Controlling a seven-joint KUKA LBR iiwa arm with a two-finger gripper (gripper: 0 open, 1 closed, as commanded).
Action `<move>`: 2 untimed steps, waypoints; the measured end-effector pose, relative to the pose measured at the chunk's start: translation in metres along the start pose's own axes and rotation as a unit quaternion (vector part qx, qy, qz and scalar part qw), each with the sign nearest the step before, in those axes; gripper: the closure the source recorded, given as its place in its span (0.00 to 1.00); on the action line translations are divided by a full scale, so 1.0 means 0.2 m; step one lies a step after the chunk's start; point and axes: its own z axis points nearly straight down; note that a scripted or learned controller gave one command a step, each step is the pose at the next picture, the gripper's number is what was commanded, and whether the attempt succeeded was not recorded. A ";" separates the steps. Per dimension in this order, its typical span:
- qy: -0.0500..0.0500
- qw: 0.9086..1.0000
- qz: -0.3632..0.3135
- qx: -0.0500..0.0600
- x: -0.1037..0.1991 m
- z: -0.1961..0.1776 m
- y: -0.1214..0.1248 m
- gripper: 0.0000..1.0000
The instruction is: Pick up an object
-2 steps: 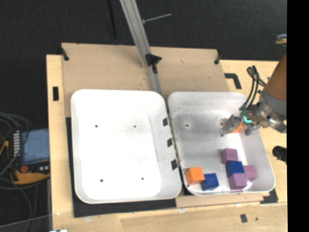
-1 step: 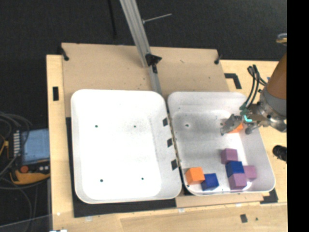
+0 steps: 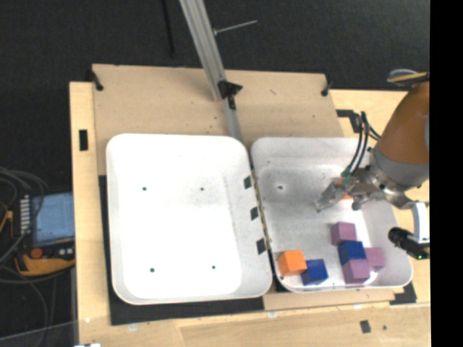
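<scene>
The arm (image 3: 406,139) shows as a rounded, bulky orange band, smooth and domed, with a grey collar just beneath it toward the gripper (image 3: 340,196). Thin dark cables (image 3: 359,144), one with a green tint, loop from beside the orange band down to the gripper's mount. The gripper itself is a small grey metal assembly with a spot of orange near its base and slim pale fingers. Behind it a white bracket carries a black cylindrical part.
</scene>
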 end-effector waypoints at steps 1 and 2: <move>-0.001 1.000 0.001 -0.001 0.01 0.31 -0.01 0.00; 0.000 1.000 0.003 -0.003 0.01 0.31 0.00 0.00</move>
